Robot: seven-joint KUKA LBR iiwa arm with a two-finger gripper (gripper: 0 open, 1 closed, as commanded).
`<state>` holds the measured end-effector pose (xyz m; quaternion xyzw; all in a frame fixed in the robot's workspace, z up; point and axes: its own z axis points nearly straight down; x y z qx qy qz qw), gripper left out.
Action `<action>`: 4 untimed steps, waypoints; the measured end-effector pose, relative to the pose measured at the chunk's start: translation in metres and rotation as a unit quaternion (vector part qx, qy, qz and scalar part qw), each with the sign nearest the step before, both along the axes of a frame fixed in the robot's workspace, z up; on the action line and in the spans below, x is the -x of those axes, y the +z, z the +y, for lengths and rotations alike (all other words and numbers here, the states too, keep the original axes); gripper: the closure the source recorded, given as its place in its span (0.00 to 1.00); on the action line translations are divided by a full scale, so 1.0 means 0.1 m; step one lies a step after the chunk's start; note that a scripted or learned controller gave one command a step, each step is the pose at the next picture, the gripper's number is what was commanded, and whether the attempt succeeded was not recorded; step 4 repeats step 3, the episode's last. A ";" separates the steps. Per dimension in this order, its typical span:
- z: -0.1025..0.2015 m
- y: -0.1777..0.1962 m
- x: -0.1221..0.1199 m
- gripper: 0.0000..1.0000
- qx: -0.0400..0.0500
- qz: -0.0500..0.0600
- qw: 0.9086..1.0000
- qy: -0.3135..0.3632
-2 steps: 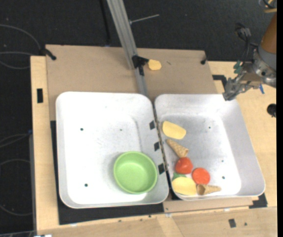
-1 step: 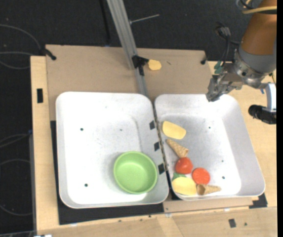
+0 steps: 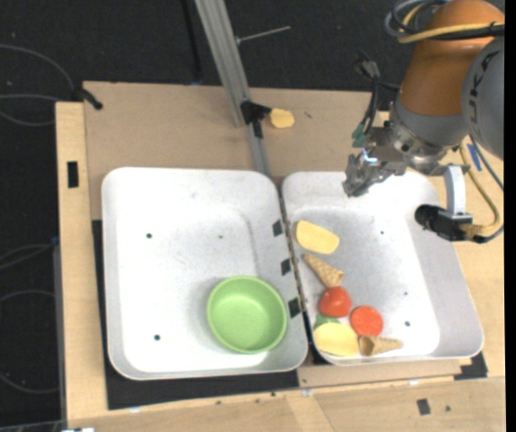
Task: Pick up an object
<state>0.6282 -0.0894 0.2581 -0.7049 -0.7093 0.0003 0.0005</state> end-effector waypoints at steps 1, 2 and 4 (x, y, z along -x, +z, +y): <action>0.59 0.03 0.11 1.00 -0.001 -0.001 1.000 0.001; 1.10 0.06 0.19 1.00 -0.001 0.000 1.000 0.001; 1.53 0.01 0.26 1.00 0.000 0.000 1.000 0.000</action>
